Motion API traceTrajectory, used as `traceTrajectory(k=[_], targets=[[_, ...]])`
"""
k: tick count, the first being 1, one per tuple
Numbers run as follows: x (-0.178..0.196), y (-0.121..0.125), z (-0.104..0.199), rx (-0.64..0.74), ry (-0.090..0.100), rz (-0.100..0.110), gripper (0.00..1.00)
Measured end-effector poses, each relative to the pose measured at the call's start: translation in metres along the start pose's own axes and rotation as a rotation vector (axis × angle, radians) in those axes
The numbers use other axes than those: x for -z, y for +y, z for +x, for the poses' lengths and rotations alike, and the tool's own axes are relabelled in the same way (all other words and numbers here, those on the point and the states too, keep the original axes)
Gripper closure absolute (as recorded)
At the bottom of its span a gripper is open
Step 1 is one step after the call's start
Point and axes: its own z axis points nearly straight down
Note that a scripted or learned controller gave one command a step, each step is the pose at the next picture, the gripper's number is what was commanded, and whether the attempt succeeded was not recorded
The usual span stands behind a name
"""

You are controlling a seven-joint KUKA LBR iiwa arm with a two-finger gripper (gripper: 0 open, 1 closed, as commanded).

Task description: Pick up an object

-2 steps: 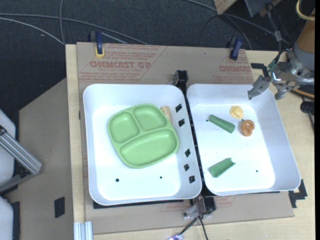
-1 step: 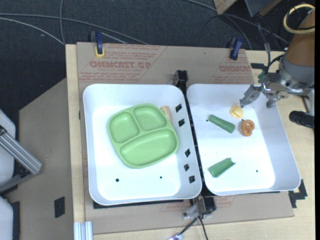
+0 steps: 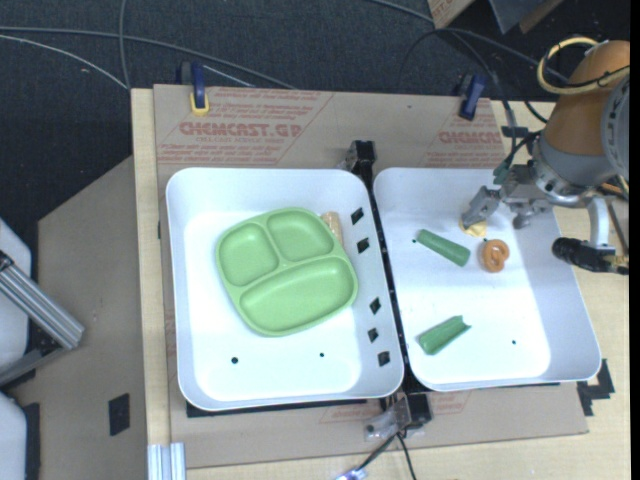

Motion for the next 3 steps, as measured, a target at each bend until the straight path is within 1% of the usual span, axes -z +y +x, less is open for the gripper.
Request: traceTrajectory(k=[1,2,3], targets=[[0.016,0.002,0.0,0.001,-0.001,-0.008,1.0],[0.064,0.011,-0.003,0.0,-0.004,-0.012,1.0],[0.113,0.004,0.0,-0.001,-0.004,-0.012,1.0]])
